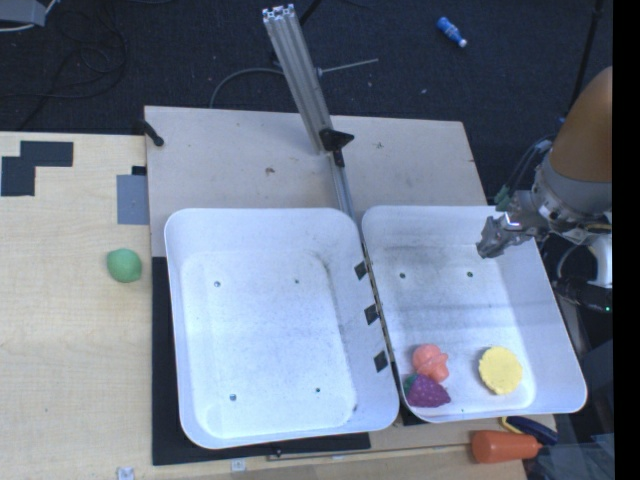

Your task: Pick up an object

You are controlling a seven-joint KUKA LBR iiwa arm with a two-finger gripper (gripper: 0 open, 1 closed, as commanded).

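The claw (494, 238) hangs over the upper right of the right white bin (460, 278); whether it is apart I cannot tell. The round yellow object (500, 369) lies near the lower edge. I judge this the approach step: next move toward it and descend.

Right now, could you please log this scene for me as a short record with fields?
gripper: over the right bin's far right part, nothing seen in it
right bin: orange toy, purple grape toy, yellow round toy, all near the front edge
left bin: no objects seen
outside bins: green ball on the bench at left
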